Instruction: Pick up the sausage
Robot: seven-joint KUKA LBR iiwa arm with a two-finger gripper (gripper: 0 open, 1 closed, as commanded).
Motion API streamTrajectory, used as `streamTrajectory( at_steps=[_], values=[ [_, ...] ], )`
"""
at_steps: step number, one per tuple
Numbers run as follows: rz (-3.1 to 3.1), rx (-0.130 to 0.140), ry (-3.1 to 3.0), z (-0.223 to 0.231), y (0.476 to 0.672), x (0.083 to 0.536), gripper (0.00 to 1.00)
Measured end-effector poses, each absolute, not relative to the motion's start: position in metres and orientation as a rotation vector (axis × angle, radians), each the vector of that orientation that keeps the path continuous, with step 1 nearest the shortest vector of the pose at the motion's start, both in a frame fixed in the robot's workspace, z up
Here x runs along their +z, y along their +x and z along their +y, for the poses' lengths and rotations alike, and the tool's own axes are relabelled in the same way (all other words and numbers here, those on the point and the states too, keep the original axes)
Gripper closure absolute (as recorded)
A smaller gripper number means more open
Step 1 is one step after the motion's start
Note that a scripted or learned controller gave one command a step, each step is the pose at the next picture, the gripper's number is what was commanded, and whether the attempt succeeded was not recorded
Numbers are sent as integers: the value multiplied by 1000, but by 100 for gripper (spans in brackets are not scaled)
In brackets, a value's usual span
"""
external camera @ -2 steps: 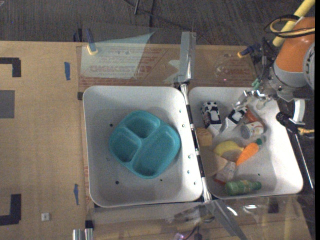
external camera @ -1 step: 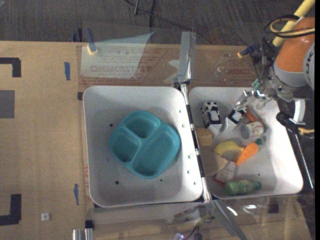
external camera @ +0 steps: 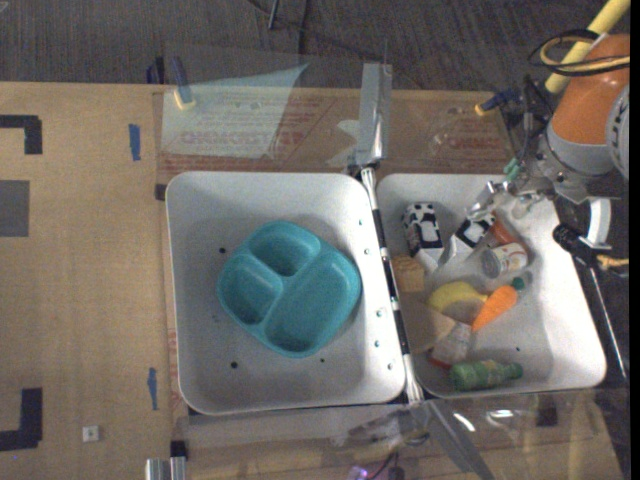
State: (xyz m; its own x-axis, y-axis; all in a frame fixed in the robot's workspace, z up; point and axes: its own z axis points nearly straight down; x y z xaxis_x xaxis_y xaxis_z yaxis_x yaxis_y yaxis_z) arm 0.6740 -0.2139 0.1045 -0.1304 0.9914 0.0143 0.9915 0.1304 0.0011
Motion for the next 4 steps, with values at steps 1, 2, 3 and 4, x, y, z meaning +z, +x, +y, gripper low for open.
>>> streamTrajectory(
  at_steps=[1, 2, 3, 4],
  values=[
    [-2400, -17, -2011, -215, 674, 105, 0],
    [-2422, -16, -1984, -215, 674, 105, 0],
    [-2427, -16, -1978, -215, 674, 104, 0],
    [-2428, -16, -1977, -214, 674, 104, 0]
  ],
)
